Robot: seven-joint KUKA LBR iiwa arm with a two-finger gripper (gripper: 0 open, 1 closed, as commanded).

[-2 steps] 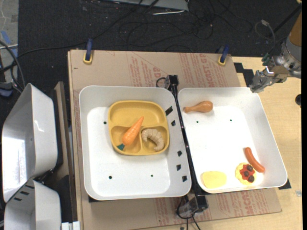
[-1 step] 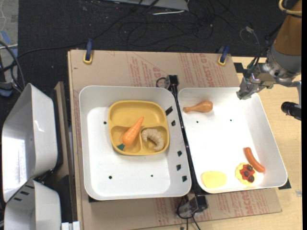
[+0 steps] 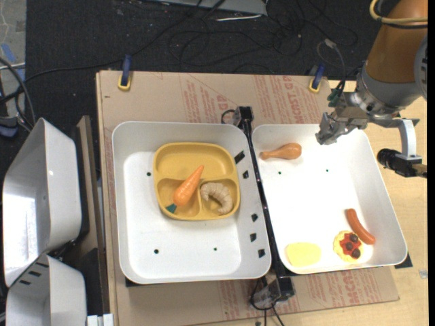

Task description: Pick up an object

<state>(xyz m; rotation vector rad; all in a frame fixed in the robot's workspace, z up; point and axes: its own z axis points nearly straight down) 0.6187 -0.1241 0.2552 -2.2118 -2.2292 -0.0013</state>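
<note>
- Camera view looked down on the bench (image 3: 170, 90), with the arm (image 3: 401, 43) reaching in from the right, its orange band high above the far corner of the right bin (image 3: 319, 202).
- The left bin (image 3: 136, 250) carried a yellow divided plate (image 3: 197, 156); a toy carrot (image 3: 188, 185) lay slantwise in one compartment and a pale shrimp-like piece (image 3: 219, 197) sat in the one beside it.
- The right bin held four loose pieces: a toy drumstick (image 3: 281, 153) near the far edge, a sausage (image 3: 359, 225), a small pizza-like disc (image 3: 351, 245) touching the sausage's near end, and a flat yellow piece (image 3: 302, 253) at the near edge.
- The gripper (image 3: 327, 132) hung over the far edge of the right bin, above the rim by the look of it.
- From where I stood I could not tell whether the jaws were apart or together, and nothing showed between them.
- The drumstick seemed the likeliest target: it lay just beside the gripper, toward the left bin and slightly nearer the camera.
- Its long axis ran roughly across the bin, thick end toward the gripper, thin end pointing at the divider, so I judged a short sideways shift and a grasp across the thick end would suit.
</note>
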